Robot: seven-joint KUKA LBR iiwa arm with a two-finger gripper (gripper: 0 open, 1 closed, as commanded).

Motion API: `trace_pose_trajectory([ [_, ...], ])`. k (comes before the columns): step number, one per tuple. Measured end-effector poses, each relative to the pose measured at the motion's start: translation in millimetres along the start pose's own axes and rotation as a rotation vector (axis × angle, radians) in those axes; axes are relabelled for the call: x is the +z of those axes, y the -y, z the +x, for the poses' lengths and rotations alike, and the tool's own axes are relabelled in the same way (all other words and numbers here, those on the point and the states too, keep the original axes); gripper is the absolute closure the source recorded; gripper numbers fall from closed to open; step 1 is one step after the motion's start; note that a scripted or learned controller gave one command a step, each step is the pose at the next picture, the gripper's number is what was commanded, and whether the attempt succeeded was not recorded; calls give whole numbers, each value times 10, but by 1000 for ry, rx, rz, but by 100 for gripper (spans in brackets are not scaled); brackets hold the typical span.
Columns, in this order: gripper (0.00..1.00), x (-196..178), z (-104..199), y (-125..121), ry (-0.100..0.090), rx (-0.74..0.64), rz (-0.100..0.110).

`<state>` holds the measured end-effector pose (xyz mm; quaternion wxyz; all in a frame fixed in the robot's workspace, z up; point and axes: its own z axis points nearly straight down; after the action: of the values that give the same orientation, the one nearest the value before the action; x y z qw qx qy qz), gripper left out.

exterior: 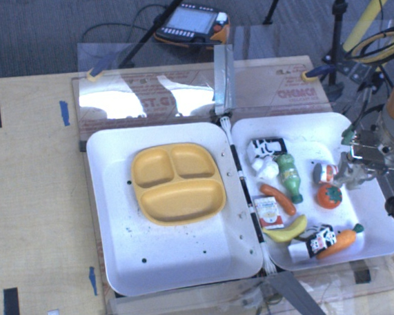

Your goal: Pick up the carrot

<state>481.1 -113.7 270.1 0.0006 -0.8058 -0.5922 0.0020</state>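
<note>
I count two white bins on the bench, side by side: the left bin (117,265) and the right bin (378,240). The left one holds one thing, a yellow three-compartment plate (178,183), lying toward its far edge.

The right bin holds eight items by my count: one carrot (339,241), one banana (287,230), one tomato (329,197), one green bottle (289,177), one red sausage-shaped piece (278,198), one small red-and-white packet (268,212), and two black-and-white cow-patterned cartons, one near the far edge (265,148) and one near the near edge (314,240). A small red-and-grey can (323,173) sits beside the tomato, so that may make nine.

The carrot lies in the near right corner of the right bin, orange body with its green top pointing toward the right edge, touching the near cow carton. The gripper (351,173) sits over the right edge of that bin, just beside the tomato and the can, with the carrot closer to the near edge and apart from it. I cannot tell how the gripper stands; nothing is visibly pinched.
</note>
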Motion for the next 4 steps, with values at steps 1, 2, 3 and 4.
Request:
trace_pose_trajectory([
  [1,100,492,422,139,-2,-297,4],
  [2,100,886,1077,279,-1,-357,3],
  [3,100,882,1179,-102,0,-516,-3],
  [4,100,874,1574,-1071,0,-588,-2],
])
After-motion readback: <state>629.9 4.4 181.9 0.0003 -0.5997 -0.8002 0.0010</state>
